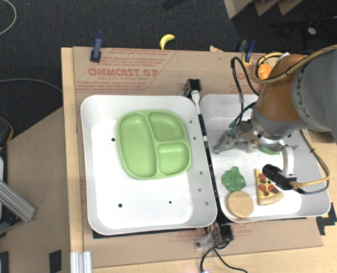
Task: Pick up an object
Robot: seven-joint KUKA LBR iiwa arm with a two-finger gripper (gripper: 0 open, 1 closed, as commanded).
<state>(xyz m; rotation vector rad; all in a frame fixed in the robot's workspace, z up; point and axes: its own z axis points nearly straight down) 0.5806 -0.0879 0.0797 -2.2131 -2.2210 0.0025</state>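
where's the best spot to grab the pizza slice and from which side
Probably pinch the pizza slice across its two straight sides, midway along, coming straight down from above. It lies flat, and the tan disc sits close beside it.

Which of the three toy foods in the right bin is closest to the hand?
The green leafy piece, just below the hand in the view; the tan disc and the pizza slice lie farther off.
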